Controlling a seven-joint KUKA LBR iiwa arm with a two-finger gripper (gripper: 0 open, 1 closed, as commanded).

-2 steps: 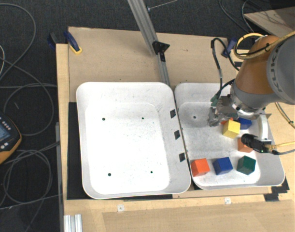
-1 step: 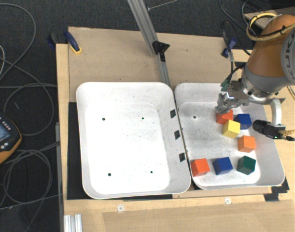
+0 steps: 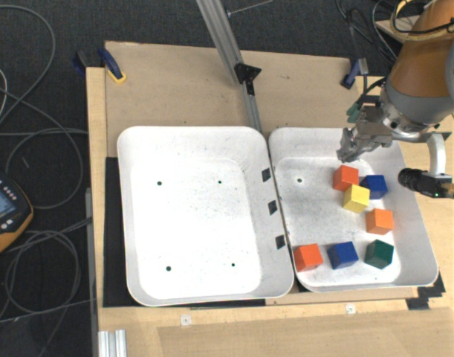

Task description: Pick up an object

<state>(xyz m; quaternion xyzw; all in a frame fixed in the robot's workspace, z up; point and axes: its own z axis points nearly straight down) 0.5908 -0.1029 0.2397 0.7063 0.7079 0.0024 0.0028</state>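
Orange block (image 3: pixel 345 177) sits just below your tool (image 3: pixel 348 153), clustered with yellow block (image 3: pixel 357 198) in the right bin (image 3: pixel 316 166). Tool poised over it, likely lining up; grip state: cannot tell.

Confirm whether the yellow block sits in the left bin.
No, the yellow block lies in the right bin among the other blocks.

Two white bins (image 3: pixel 137 199), black-speckled; blocks: three orange (image 3: pixel 308 256), two blue (image 3: pixel 342 254), one yellow (image 3: pixel 357 198), one green (image 3: pixel 379 253).
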